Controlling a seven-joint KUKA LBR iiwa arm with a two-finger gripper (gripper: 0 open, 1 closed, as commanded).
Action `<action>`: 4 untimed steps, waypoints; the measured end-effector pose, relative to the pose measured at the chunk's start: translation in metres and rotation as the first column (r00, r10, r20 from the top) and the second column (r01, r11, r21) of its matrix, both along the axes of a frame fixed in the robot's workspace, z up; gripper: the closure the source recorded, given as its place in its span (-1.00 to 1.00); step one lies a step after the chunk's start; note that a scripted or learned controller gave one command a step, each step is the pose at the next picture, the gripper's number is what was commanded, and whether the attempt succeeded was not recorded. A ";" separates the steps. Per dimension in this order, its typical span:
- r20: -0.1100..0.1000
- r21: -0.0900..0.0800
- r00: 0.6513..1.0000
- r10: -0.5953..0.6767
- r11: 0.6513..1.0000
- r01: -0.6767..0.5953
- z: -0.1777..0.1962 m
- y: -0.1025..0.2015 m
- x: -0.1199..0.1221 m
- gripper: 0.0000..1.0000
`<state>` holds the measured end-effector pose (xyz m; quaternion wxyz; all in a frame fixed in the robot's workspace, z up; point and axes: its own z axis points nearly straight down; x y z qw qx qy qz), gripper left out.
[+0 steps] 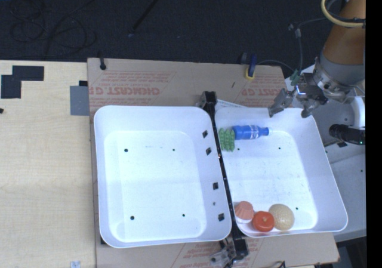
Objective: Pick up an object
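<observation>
The right bin (316,159) holds a blue bottle (249,132) lying on its side near the back left, with a green ridged object (226,139) just left of it. At the front of that bin sit a pink piece (243,209), a red tomato-like ball (262,221) and a tan round object (282,216). My gripper (292,105) hangs above the bin's back right corner, open, with its two fingers spread and nothing between them. It is well to the right of the blue bottle.
The left bin (107,141) lies beside the right one, split from it by a black divider rail (216,159). Cardboard (155,82) lies under both bins. A black camera mount (349,134) sticks out at the right edge.
</observation>
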<state>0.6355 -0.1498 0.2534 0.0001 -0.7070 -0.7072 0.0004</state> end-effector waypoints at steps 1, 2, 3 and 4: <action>-0.014 0.004 1.000 -0.002 1.000 0.002 -0.115 0.021 -0.030 -1.00; 0.003 -0.003 1.000 -0.003 1.000 0.003 -0.085 -0.068 -0.009 -1.00; 0.000 0.000 1.000 0.002 1.000 -0.002 -0.104 -0.055 0.009 -1.00; -0.010 0.002 1.000 0.002 1.000 -0.002 -0.170 -0.029 0.006 -1.00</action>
